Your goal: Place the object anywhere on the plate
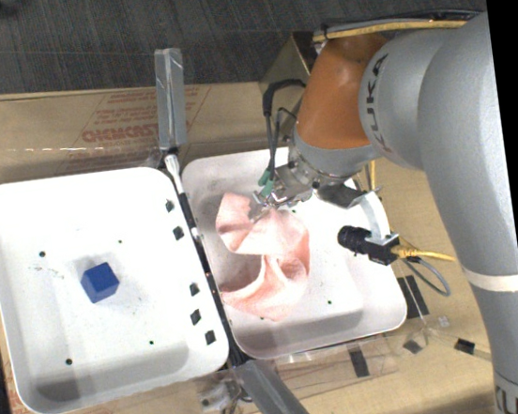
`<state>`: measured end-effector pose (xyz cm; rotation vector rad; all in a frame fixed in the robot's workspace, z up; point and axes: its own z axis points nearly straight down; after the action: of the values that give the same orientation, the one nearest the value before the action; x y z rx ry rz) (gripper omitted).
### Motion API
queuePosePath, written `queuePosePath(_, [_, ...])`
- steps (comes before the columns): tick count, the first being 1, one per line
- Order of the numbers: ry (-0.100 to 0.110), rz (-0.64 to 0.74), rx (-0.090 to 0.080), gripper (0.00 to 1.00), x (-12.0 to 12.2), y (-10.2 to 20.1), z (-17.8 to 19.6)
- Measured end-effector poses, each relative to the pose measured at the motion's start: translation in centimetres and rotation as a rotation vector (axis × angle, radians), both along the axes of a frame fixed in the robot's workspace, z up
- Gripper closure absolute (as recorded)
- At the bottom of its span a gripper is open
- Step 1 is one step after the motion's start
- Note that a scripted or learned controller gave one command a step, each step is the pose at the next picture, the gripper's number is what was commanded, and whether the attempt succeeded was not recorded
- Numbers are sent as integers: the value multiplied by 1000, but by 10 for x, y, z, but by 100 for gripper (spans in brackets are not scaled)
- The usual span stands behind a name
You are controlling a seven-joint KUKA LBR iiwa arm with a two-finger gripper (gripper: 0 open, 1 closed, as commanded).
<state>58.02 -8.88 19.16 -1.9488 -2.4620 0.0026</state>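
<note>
Pink translucent plastic plate (265, 253), crumpled-looking, lies directly beneath the gripper (272, 198) in the right white bin (376, 304); whether the jaws are open or shut cannot be told. Far left of the jaws, a small blue cube (99, 281) rests in the left white bin (35, 373).

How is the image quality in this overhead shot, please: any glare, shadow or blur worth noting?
Camera view: light is even, but the white bins are nearly blown out, their walls showing little detail; soft shadow lies in the left bin's lower corner; the blue cube is sharp enough, edges slightly soft; the pink cloth has pale, washed-out folds; the claw is small and cluttered, hard to read; the arm looms large at the right.
</note>
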Motion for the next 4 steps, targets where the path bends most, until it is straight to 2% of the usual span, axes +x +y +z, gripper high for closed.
queuePosePath(1, [1,7,1,100,0,1,40])
queuePosePath(2, [2,412,1,100,-6,54,49])
queuePosePath(4, [2,1223,2,100,-18,164,44])
